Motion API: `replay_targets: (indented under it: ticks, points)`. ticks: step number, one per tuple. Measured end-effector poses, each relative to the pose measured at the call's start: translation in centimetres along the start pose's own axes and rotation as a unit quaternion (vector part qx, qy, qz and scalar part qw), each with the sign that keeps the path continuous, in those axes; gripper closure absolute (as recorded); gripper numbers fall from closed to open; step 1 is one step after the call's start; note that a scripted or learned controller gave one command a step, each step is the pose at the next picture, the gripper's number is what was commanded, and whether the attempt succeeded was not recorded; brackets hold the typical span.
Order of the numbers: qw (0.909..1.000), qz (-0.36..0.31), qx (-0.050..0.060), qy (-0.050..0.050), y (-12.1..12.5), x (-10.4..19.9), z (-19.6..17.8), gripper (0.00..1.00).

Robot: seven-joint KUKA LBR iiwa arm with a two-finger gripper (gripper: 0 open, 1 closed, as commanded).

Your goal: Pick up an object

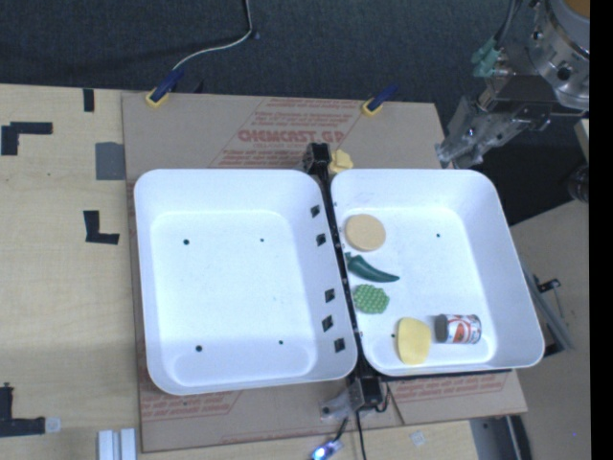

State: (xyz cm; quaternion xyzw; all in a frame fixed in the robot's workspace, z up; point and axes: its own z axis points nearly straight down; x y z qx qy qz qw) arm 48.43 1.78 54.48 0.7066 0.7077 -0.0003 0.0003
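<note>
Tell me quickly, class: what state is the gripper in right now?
Gripper: raised beyond the far right corner of the right bin, holding nothing; whether it is open or closed cannot be told.

place: robot lab
arm: industrial arm (536,56) over a bench (57,257)
setup: two white bins (230,185) on clamped cardboard (278,127)
signs: black tape marks (96,228), loose cable (230,36), dark backdrop (115,17)
</note>
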Motion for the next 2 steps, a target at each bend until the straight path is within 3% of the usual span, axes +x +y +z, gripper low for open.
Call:
replay_targets:
  ticks: [1,2]
  points:
    - [1.0,0.0,0.0,0.0,0.0,0.0,0.0,0.0]
    - [1.0,-0.001,0.0,0.0,0.0,0.1,-1.0,1.0]
